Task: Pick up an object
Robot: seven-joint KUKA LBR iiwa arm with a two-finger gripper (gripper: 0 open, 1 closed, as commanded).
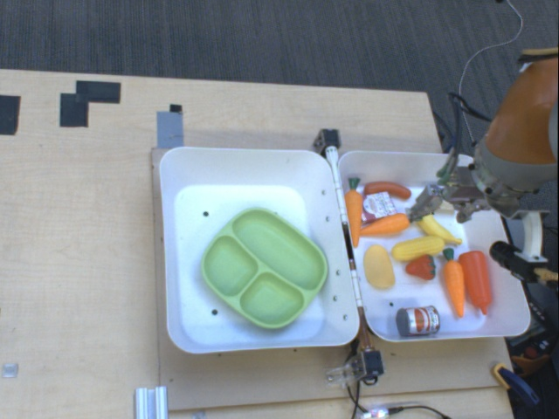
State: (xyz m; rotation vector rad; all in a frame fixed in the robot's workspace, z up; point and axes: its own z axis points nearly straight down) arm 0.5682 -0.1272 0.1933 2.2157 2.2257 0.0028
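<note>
The right bin (515, 321) holds several toy foods. Among them are a red sausage (387, 188), a red-and-white packet (378, 205), an upright carrot (352, 209), an orange carrot (384, 227), two yellow pieces (439, 229) (419, 248), a yellow-orange oval (378, 267), a small red piece (421, 269), a leafy carrot (453, 290), a red-orange piece (477, 279) and a can (417, 321). My gripper (444, 208) hangs over the bin's upper right, just above the upper yellow piece. It is open, with nothing held between its fingers.
The left bin (183, 234) contains a green divided plate (265, 269). A hinge strip (342, 225) runs between the two bins. The arm's orange band (524, 112) enters from the right. Cables lie by the bench's right and front edges.
</note>
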